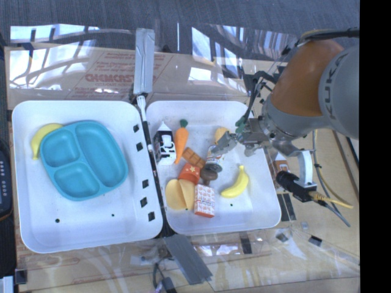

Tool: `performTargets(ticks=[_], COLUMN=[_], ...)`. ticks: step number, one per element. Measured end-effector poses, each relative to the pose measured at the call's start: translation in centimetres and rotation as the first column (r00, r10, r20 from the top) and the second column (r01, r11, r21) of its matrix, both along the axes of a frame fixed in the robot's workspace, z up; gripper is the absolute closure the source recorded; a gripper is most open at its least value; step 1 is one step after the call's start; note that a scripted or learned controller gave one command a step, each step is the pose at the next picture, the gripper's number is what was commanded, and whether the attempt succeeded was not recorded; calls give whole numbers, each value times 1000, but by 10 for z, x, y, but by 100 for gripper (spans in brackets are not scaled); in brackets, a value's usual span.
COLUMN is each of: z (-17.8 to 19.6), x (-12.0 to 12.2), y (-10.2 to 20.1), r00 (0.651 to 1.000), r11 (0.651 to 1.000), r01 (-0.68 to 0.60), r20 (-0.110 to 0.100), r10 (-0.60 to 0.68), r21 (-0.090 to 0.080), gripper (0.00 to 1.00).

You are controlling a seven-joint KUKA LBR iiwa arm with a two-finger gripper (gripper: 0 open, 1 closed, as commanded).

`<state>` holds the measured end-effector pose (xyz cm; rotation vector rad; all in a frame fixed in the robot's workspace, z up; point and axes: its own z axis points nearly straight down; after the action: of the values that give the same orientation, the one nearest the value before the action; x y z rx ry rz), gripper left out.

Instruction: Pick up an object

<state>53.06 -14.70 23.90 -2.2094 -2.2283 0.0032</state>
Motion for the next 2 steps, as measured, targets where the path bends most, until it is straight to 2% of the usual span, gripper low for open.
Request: performTargets(ticks=[1,2], z=[64,-41], x=[-18,-16], y=[42,10], r00=[991,994], r11=[991,994], r01=[-137,-106], r20=[7,-8], r10=[137,106], r21=[-1,1], gripper=[0,0])
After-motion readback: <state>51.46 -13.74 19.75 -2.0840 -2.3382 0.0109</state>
